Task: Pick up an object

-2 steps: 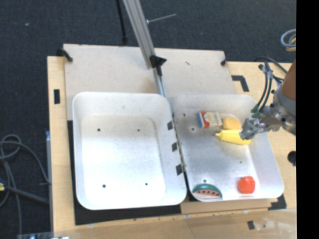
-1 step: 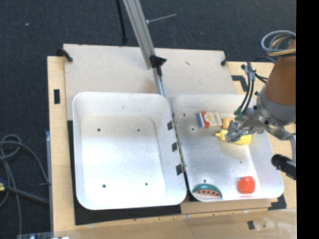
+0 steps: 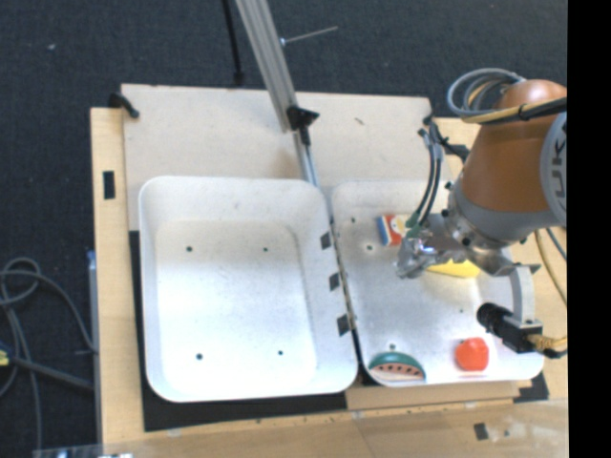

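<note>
A: Any writing you can read?

B: None that I can make out; the small box (image 3: 388, 228) in the upper part of the right bin (image 3: 382, 299) has red, white and blue print, too small to read.

A: And the arm?

B: The arm (image 3: 511, 175) comes in from the right edge, its orange band up top; the gripper (image 3: 412, 259) hangs over the middle of the right bin, just beside the yellow piece (image 3: 454, 269); whether the claw is apart or together I cannot tell.

A: What lies in the bins?

B: Right bin: the box, the yellow piece, a red ball (image 3: 471, 354) low right, a watermelon slice (image 3: 396, 367) at the lower rim; the left bin (image 3: 234, 289) sits alongside.
</note>
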Tool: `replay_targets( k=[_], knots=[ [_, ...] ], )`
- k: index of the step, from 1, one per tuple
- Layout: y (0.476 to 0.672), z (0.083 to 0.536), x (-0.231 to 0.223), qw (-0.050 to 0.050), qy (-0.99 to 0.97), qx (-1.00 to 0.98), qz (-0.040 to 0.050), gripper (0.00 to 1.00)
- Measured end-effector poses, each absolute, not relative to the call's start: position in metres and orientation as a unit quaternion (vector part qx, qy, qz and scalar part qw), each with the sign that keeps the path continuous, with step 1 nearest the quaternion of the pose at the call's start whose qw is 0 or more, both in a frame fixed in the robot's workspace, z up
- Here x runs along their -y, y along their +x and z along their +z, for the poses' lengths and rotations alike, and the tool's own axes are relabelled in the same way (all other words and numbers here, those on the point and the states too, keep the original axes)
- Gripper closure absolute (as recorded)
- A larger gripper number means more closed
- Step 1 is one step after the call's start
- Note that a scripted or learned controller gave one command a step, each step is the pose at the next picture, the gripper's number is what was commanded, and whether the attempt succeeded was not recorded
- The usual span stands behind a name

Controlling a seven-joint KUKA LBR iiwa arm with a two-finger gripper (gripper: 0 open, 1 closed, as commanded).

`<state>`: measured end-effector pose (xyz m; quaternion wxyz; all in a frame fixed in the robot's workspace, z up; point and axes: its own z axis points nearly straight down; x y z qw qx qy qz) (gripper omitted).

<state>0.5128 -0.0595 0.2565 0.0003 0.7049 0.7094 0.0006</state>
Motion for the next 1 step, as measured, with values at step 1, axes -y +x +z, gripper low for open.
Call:
replay_targets(
  k=[1],
  knots=[
    [0.5034,0.2486,0.012,0.0,0.705,-0.709,0.0004,1.0]
  ],
)
